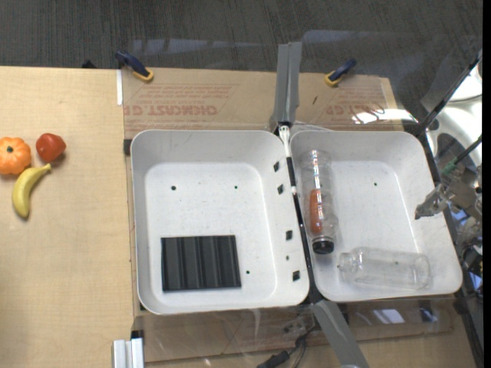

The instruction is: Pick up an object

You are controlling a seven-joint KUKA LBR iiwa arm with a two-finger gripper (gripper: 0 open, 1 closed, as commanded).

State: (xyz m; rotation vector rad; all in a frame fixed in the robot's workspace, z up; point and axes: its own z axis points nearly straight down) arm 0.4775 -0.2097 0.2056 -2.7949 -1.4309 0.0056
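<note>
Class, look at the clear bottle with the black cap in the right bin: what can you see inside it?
Inside the capped bottle an orange-red filling shows through the clear wall in its lower half. What that filling is cannot be told, and the black cap hides the neck's inside.

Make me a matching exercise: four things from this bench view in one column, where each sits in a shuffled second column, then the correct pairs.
Things:
1. black ridged tray
2. bottle with orange label
3. clear empty bottle
4. banana

Places:
A. right bin, along its left wall
B. wooden surface left of the bins
C. left bin, near corner
D. right bin, along its near wall

Pairs: 1-C, 2-A, 3-D, 4-B
</note>
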